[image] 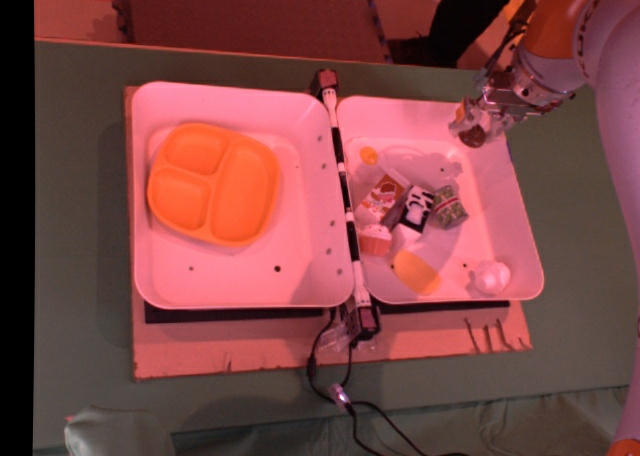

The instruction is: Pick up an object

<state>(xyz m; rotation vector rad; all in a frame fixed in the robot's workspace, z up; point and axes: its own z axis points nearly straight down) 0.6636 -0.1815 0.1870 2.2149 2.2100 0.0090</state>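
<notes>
Camera view shows the gripper (474,130) hovering at the right bin's (520,234) two o'clock corner; whether its fingers are apart or together cannot be told. The likeliest pick — a small white ball (490,276) at five o'clock, apart from the pile — looks light, smooth and prone to roll, so the grip should straddle its middle.

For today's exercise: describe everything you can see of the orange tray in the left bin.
The orange tray looks like smooth, glossy plastic, a rounded rectangle with three compartments: one on its left, two on its right. It lies flat and slightly askew on the floor of the left bin, towards that bin's left side. Nothing sits in it, and only the bin touches it.
</notes>
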